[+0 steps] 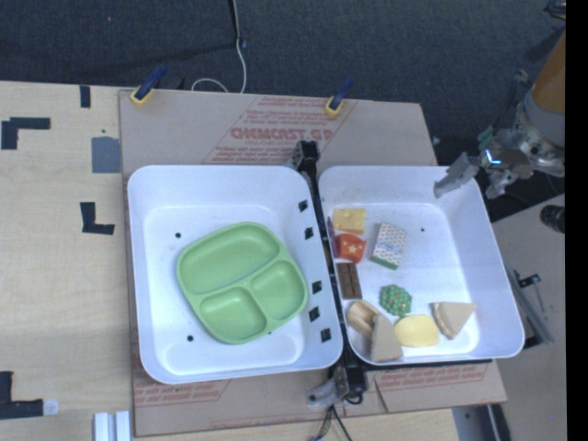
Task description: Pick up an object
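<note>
The task had not really started at this moment, as far as one could judge. The gripper (pixel 467 175) was at the far right corner of the right bin (pixel 496 274), above its rim and apart from every object. One grey finger pointed toward the left and down, but the view did not let me tell if the jaws were spread or pressed together. Nothing was between them that I could see, so I would say that no object was picked yet.

All the things to pick lay in the right bin, mostly in its left and near parts. A yellow block (pixel 348 220) was farthest, and just near of it a red piece (pixel 350 245), then a brown bar (pixel 348 279). To the right of these lay a small patterned box (pixel 389 245), tilted. Nearer were a green bumpy ball (pixel 395 299), a yellow oval piece (pixel 416 331), and some tan wedges like bread (pixel 453 318), close together at the near edge.

The left bin (pixel 152 246) held a green divided plate (pixel 241 281) and it was not touched.

What remained, in my judgement, was everything: to come down over one object, to close on it, and to lift it. The patterned box seemed the closest to the gripper.
</note>
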You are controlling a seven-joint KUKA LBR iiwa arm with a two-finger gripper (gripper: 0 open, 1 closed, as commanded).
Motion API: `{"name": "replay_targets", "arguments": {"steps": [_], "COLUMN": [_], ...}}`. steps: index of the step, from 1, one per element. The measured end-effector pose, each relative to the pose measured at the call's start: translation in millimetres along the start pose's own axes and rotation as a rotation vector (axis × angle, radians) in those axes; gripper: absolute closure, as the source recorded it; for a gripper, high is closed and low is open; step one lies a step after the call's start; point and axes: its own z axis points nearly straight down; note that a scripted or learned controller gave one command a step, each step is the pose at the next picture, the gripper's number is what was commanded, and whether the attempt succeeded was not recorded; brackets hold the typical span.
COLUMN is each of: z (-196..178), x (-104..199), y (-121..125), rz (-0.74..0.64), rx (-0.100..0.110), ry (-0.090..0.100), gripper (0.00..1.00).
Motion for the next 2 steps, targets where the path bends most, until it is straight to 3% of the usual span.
{"name": "replay_targets", "arguments": {"steps": [1,2], "z": [110,182], "x": [33,78], "y": [12,-54], "rz": [-0.002,0.002], "rx": [0.01,0.005], "ry": [0.004,0.001], "gripper": [0.0,0.0]}}
